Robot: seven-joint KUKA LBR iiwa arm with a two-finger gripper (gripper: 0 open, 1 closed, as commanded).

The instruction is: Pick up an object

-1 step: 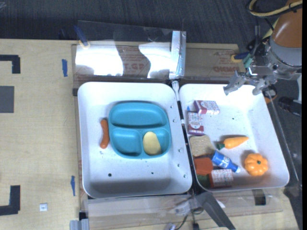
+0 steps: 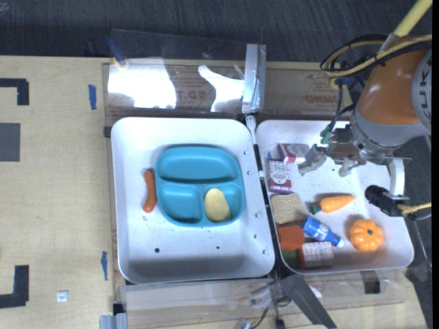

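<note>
Orange carrot (image 2: 337, 203) lies in the right bin (image 2: 405, 252), near the pumpkin (image 2: 366, 234). Claw (image 2: 322, 153) hovers above, apart from both; claw state cannot be determined.

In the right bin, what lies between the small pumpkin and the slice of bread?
In the camera view, the toy carrot lies between the pumpkin and the bread slice, with the blue bottle just below that line.

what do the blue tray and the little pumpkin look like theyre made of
Blue tray: looks like moulded plastic, matte to satin, with smooth rounded compartment walls and one even colour. Little pumpkin: probably plastic or rubbery toy food, uniform orange with soft ribs and a faint sheen; the view leaves it open.
</note>
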